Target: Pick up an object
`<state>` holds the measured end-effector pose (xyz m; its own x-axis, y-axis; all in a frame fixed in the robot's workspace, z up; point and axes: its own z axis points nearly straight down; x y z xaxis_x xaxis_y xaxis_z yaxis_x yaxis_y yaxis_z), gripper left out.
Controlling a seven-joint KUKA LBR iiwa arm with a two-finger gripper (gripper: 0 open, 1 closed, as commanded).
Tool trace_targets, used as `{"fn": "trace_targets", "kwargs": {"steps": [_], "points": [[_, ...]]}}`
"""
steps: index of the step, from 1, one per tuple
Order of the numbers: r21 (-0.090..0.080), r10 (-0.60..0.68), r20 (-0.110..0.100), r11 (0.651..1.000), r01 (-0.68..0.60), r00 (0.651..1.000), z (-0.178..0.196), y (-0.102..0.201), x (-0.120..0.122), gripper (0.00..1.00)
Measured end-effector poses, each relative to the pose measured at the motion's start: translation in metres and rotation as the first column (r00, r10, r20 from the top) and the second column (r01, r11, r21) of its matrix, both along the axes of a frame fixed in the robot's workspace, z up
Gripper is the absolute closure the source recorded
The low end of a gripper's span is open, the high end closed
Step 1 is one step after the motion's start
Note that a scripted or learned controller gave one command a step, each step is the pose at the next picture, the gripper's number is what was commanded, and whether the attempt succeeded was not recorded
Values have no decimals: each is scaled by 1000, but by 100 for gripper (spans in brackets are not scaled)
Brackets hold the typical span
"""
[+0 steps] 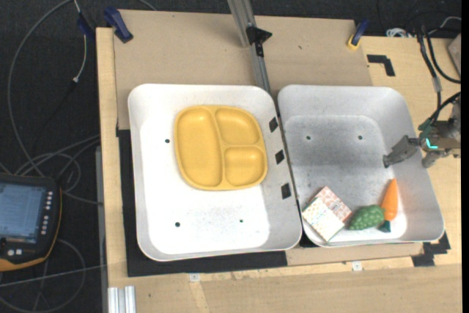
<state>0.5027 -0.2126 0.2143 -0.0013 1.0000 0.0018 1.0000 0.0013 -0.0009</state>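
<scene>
Two white bins sit on the desk (pixel 183 40); the end effector (pixel 399 152), fingers spread, hovers just above the carrot (pixel 391 199), probably lining up a grasp.

Glossy plastic tray (pixel 220 146) — scuffed bins (pixel 333 139)

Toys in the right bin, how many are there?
3. A small box lies near the bin's front edge, a green toy sits just right of it, and a carrot lies right of that, just below the end effector.
</scene>
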Motion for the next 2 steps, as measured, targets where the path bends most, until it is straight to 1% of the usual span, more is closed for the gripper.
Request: {"fn": "trace_targets", "kwargs": {"steps": [1, 2], "points": [[2, -1, -5, 1000, 1, 1000, -49, 8, -7, 0], [2, -2, -6, 1000, 2, 1000, -112, 7, -7, 0]]}}
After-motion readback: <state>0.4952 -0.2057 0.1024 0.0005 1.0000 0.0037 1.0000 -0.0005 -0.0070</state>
